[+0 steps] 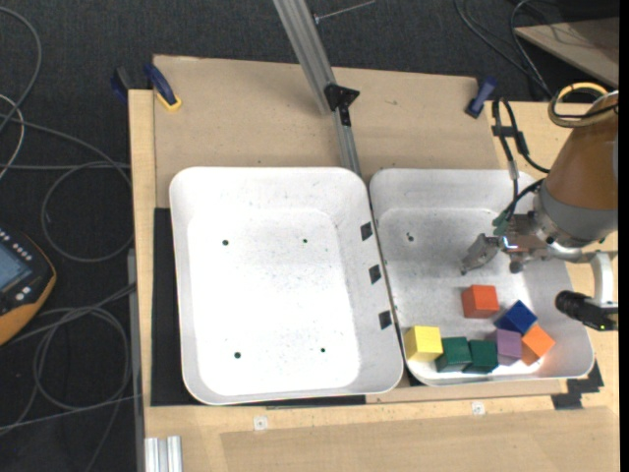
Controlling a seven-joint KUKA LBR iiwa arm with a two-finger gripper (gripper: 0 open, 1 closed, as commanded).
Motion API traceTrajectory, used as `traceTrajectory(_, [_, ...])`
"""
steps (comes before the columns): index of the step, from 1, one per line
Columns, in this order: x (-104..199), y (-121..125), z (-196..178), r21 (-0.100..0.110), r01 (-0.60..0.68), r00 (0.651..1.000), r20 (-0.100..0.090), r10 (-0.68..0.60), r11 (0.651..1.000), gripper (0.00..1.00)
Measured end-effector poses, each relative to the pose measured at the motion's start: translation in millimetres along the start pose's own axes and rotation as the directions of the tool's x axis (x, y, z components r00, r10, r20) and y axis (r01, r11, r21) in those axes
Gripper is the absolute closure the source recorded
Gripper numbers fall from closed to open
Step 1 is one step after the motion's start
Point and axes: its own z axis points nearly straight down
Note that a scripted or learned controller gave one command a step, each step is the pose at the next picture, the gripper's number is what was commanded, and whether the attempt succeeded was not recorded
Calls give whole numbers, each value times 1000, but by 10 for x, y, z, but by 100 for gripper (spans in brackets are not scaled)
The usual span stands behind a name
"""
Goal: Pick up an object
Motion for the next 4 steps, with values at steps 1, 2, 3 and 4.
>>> traceTrajectory(1, [7,-3,324,-1,0,1000,0,0,1000,0])
traceTrajectory(2, [9,11,194,-7,0,1000,0,0,1000,100])
traceTrajectory(3, [-71,97,-351,-13,1,1000,5,-1,1000,100])
traceTrajectory(4, [6,155,-835,-13,3,1000,4,-3,1000,100])
